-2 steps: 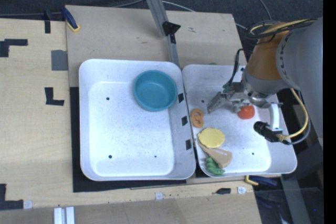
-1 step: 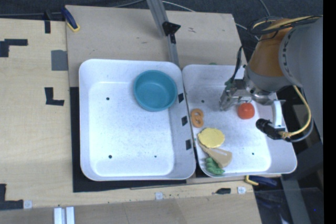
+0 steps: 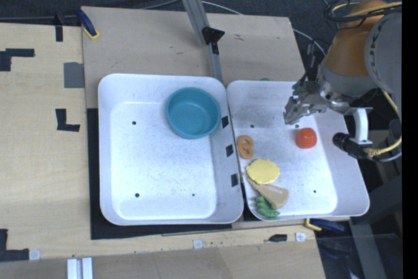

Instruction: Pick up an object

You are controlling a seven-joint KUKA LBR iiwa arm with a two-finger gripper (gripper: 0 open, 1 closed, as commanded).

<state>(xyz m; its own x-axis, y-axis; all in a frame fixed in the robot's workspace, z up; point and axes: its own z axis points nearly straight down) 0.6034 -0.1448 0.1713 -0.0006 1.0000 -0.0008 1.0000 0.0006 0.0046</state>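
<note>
The right bin (image 3: 326, 196) holds a small red ball-like object (image 3: 305, 138), an orange ring-shaped piece (image 3: 245, 146), a yellow round piece (image 3: 262, 172), a tan wedge (image 3: 273, 193) and a green piece (image 3: 264, 207). My gripper (image 3: 295, 114) hangs over the upper middle of the right bin, just up and left of the red object. Nothing shows between its fingers. A blue bowl (image 3: 192, 112) sits at the top right of the left bin (image 3: 130, 199).
A grey metal pole (image 3: 196, 6) slants down from the top to the seam between the bins. Cables loop behind the right bin. The arm's grey and orange body (image 3: 356, 55) overhangs the right bin's upper right corner.
</note>
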